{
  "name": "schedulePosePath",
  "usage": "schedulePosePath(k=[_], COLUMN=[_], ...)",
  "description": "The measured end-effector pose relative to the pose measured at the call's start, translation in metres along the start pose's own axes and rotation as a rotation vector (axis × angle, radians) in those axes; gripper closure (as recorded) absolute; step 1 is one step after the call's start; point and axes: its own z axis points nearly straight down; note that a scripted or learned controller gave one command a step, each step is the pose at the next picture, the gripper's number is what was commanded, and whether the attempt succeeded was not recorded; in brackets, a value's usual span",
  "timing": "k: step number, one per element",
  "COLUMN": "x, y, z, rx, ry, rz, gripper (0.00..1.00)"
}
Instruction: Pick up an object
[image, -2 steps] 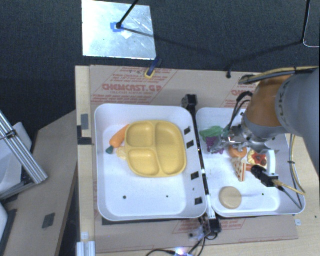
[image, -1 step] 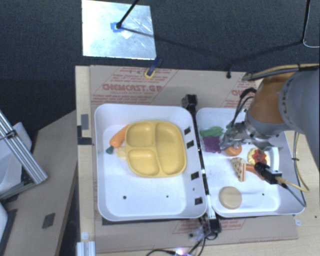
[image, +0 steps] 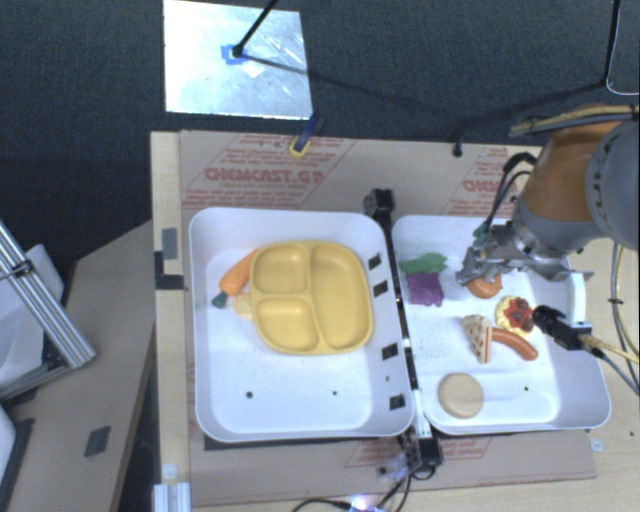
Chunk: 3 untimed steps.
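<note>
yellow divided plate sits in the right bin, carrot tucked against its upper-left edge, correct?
Not quite. The camera view shows the yellow divided plate in the left bin, not the right one. The rest holds: the carrot is tucked against the plate's upper-left edge.

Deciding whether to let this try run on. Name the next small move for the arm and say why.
Probably a short straight descent, then close. The gripper hangs right over a small orange piece at the back of the right bin, nothing visibly held. The purple piece lies apart to its left, so dropping looks unobstructed.
</note>
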Motion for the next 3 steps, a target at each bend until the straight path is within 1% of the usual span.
schedulePosePath(k=[1,2,3], x=[0.000,0.000,0.051], y=[0.002,0.003,-0.004], z=[-0.043,-0.074,-0.077], rx=[0.002,0.002,0.005], ry=[0.000,0.001,0.003], rz=[-0.003,-0.004,-0.008], gripper=[1.00,1.00,1.00])
